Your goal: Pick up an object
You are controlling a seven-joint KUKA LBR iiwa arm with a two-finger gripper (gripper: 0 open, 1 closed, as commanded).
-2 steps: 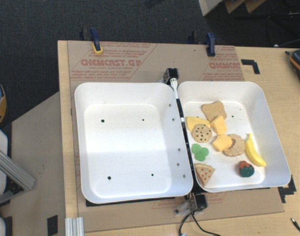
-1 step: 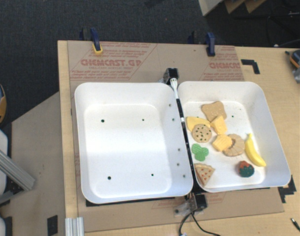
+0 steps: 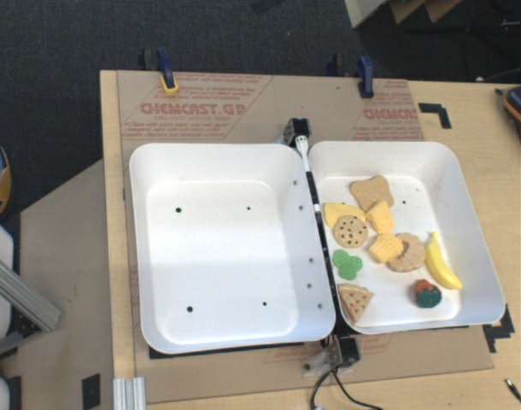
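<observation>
shallow white right bin (image 3: 465, 229) holding yellow toy banana (image 3: 441, 263), chocolate-chip cookie (image 3: 350, 231), pizza slice (image 3: 355, 301), end effector state cannot tell

i see two white bins (image 3: 149, 178) side by side on a brown board (image 3: 243, 101) printed with red lettering, two blue clamps (image 3: 166, 65) at its far edge, dark carpet (image 3: 73, 24) beyond the bench.

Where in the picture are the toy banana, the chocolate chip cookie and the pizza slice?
banana (image 3: 441, 263), camera view, middle of its yellow curve.
chocolate chip cookie (image 3: 350, 231), camera view, centre of its round face.
pizza slice (image 3: 354, 301), camera view, middle of the wedge.
</observation>
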